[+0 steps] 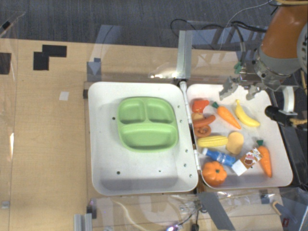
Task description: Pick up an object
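Task status: nothing picked up yet, as far as I can judge; the claw hangs at the far edge of the right bin, its two fingers spread apart with nothing between them; I read it as open and unloaded.

Candidate objects all lie in the right bin: a banana and a long carrot lie nearest the claw, just in front of it; a red pepper and a sausage-like piece lie by the bin's left wall; a corn cob and a tan round piece lie mid-bin, touching or nearly so; a blue bottle, a small pumpkin, a printed carton and a second carrot lie along the near side.

Left to do, in my judgement: descend, close on one item, lift it clear; the banana or the long carrot look the shortest reach.

Surface and room: the left bin holds a green divided plate; both bins sit on a pale wood counter with black marks at its far left; clear panels edge the counter; dark carpet beyond; cables trail behind the arm.
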Motion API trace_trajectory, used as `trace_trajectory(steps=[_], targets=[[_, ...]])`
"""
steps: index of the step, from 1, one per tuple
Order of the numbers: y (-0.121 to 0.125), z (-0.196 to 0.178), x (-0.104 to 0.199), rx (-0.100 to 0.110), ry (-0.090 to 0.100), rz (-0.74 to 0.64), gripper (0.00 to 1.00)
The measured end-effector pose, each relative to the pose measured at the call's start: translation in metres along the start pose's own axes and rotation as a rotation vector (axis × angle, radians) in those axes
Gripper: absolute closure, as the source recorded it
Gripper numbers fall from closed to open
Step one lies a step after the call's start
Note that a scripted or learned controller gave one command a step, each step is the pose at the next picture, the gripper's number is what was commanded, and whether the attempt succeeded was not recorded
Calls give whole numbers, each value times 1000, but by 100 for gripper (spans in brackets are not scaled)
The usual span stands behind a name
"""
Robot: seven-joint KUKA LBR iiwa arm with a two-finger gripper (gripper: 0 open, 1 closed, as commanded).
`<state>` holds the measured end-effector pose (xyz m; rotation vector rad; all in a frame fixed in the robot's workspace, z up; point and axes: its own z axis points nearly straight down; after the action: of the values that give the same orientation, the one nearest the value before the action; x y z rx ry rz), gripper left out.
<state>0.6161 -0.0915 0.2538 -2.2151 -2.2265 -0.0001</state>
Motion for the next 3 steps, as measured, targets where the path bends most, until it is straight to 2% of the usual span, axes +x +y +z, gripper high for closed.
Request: trace_trajectory(steps=[1,2,3], targets=[[0,0,0,0,0,0,0],[6,92,5,-2,-1,-93,0],[6,91,5,-4,-1,-93,0]])
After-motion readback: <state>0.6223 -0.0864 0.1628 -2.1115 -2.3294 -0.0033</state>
